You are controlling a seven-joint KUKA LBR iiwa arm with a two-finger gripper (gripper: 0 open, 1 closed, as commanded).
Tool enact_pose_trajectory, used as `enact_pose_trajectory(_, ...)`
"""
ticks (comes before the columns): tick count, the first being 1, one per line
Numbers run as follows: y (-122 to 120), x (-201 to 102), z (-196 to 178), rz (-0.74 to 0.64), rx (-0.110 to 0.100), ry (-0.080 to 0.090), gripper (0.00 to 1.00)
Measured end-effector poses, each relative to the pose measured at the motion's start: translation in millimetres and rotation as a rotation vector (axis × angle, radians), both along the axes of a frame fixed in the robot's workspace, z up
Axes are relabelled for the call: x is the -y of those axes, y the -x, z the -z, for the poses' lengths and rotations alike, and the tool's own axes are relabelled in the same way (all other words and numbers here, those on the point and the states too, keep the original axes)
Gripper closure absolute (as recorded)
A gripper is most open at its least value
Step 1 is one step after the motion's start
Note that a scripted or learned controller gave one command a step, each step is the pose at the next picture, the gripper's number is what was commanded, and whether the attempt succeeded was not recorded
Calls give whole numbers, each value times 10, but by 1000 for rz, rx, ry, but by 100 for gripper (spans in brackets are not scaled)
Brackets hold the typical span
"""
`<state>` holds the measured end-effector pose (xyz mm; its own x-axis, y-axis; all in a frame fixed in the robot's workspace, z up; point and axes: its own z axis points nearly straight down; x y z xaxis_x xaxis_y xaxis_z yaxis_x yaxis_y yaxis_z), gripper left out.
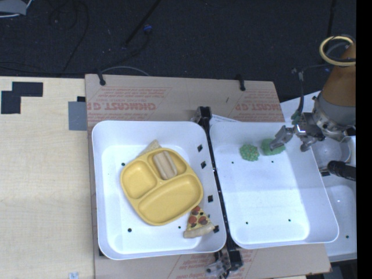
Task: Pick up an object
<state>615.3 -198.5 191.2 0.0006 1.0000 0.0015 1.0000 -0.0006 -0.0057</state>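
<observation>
Red print on the cardboard sheet (174, 100) under the bins, far left of the gripper (285, 137) and slightly behind it: mirrored, upside-down lettering, seemingly "CHEMCAST", in a row with a similar word further right near the sheet's back edge. More red print on the same sheet's front edge, well forward and left of the gripper, too small to read. No other legible text.

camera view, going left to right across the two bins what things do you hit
yellow divided plate with a hot dog in one compartment → pizza slice → round green piece → second green piece → claw
</observation>
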Motion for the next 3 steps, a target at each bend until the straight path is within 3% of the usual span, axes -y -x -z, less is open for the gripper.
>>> enact_pose_trajectory(2,-49,45,1003,-1,1,0,0)
enact_pose_trajectory(3,-55,47,878,-1,3,0,100)
